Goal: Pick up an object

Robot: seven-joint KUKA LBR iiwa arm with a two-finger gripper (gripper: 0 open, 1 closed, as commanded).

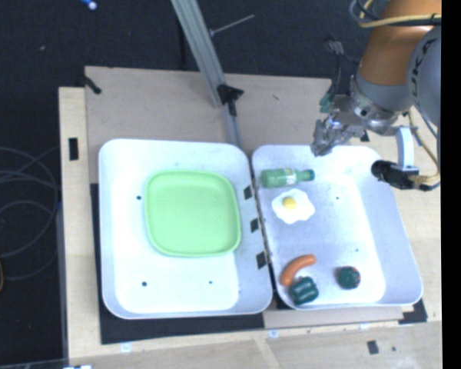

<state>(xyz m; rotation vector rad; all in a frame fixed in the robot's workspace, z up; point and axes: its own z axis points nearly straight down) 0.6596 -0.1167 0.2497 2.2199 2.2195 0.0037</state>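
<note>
In the right bin (pixel 384 229) lie a green bottle (pixel 286 177) near the far left corner, a fried egg toy (pixel 293 207) just in front of it, an orange sausage (pixel 298 267), a dark green pepper (pixel 304 290) and a dark green round object (pixel 348 277) near the front. My gripper (pixel 324 143) hangs over the bin's far edge, to the right of and above the bottle. Nothing shows between its fingers.
The left bin (pixel 119 229) holds a light green square plate (pixel 192 212). A grey slanted pole (pixel 203 52) with a black clamp stands behind the bins. A black fitting (pixel 392 174) with a cable sits at the right bin's far right edge.
</note>
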